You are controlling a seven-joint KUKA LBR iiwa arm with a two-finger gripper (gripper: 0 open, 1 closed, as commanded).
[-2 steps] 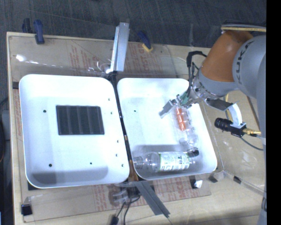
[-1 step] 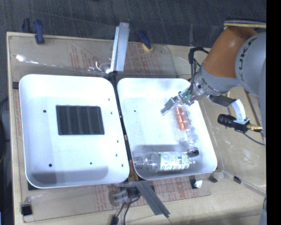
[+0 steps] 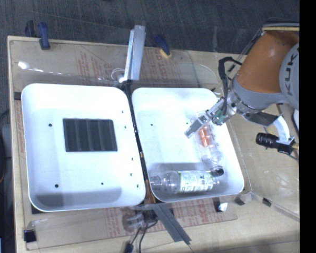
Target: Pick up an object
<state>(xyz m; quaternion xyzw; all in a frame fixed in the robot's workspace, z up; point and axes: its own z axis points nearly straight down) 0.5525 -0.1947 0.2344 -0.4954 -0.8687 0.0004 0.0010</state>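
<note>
I hang over the right bin (image 3: 147,107), my fingers (image 3: 196,125) low above its floor near the right wall, about midway along it. Whether my fingers are apart or together, I cannot tell; they blur into a grey shape. Just beside them, towards the near edge, a small clear bottle with an orange label (image 3: 207,141) lies on the bin floor, its dark cap pointing at the near right corner. Along the bin's near wall lies a larger clear bottle (image 3: 181,181), on its side. The left bin (image 3: 37,104) holds a dark ribbed panel (image 3: 89,135) near its middle. Both bins sit side by side on the tabletop (image 3: 258,167).
</note>
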